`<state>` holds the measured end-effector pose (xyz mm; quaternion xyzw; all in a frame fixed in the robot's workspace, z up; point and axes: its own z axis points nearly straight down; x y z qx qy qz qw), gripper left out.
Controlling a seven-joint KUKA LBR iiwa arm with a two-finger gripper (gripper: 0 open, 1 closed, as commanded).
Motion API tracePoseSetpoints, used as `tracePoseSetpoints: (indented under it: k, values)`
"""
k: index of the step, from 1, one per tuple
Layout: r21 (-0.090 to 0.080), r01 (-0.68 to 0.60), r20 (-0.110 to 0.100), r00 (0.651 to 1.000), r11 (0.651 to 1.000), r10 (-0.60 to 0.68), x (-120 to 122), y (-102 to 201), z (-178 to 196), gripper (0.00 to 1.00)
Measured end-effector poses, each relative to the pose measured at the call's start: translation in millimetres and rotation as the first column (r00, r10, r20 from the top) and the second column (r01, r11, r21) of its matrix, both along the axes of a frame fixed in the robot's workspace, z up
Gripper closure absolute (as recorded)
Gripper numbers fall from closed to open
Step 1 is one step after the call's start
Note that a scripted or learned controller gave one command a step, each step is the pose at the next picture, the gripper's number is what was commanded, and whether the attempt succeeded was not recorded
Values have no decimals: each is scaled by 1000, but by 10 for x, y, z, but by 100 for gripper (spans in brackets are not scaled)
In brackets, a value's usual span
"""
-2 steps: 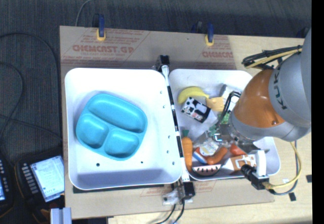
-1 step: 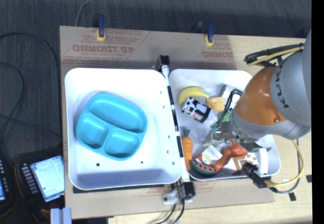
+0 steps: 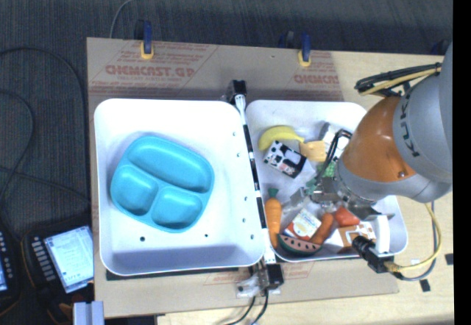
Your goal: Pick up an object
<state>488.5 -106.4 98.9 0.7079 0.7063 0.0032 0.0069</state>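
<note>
Both bins (image 3: 110,191) look like smooth white plastic with a slight sheen. The blue tray (image 3: 162,182) is glossy plastic. The board (image 3: 184,70) under them is matt brown, like cardboard or wood. The arm (image 3: 401,143) has a shiny orange band and smooth grey casing.

Heaped in the white bin (image 3: 309,106) at right of frame: a yellow banana (image 3: 278,135) near the upper left corner, a black-and-white box (image 3: 284,157) just below it, an orange carrot (image 3: 273,216) lying along the left wall, a watermelon slice (image 3: 299,246) at the lower edge.
</note>
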Motion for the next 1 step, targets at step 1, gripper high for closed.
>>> tracePoseSetpoints:
  k: [1]
  values:
    - [-1, 0, 0, 1000, 1000, 0, 5, -3, 96, 100]
